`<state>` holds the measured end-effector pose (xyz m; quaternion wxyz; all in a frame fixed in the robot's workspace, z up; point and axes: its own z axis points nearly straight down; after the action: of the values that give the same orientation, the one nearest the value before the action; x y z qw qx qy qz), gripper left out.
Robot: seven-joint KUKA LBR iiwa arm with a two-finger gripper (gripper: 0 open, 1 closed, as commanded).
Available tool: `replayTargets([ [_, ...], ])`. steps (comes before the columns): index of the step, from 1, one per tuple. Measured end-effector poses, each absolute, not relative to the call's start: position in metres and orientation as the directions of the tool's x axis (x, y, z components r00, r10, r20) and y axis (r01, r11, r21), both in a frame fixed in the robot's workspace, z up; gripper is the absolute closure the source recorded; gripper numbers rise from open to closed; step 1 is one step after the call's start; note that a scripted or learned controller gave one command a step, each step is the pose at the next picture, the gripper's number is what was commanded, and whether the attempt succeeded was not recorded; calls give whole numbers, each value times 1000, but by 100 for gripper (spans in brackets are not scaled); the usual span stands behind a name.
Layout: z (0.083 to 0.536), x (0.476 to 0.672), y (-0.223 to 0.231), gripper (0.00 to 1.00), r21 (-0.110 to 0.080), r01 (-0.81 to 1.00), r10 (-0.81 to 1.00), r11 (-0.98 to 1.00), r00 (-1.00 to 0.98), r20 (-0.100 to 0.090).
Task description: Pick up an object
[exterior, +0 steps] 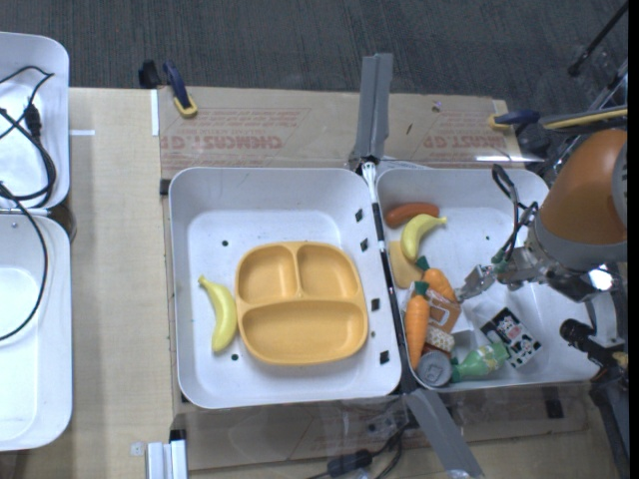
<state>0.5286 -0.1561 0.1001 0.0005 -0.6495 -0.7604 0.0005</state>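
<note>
Pincer (477, 279) low over the middle of the right bin (469, 183), reaching in from the right below the orange band of the arm (589, 193); finger spread too small and blurred to tell, nothing seen between them. Nearest candidate: carrot (416, 325), just left and slightly nearer than the pincer, long axis running near-to-far, tip toward the near wall, leaning against an orange packet (440, 307) beside it. Judged the relation that matters: short move left and toward the near edge, with the closing direction set across the carrot's length, not along it. Farther off, second banana (418, 234) lying left and far of the pincer, red sausage (412, 212) beyond that. Grey can (433, 369) and green bottle (475, 362) crowded at the near wall, black-and-white carton (510, 333) near and right. Left bin (200, 198) well apart, holding a yellow tray (300, 302) and a banana (221, 312).
</note>
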Motion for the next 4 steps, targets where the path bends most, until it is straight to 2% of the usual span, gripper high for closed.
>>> replayTargets([
  [1, 91, 603, -155, 0, -1, 974, 974, 228, -228, -1],
  [2, 93, 659, -159, 0, 1, 959, 959, 283, -283, -3],
  [3, 93, 622, -115, 0, 1, 910, 910, 416, -416, -1],
  [4, 92, 567, -109, 0, 0, 864, 864, 504, -504, -1],
])
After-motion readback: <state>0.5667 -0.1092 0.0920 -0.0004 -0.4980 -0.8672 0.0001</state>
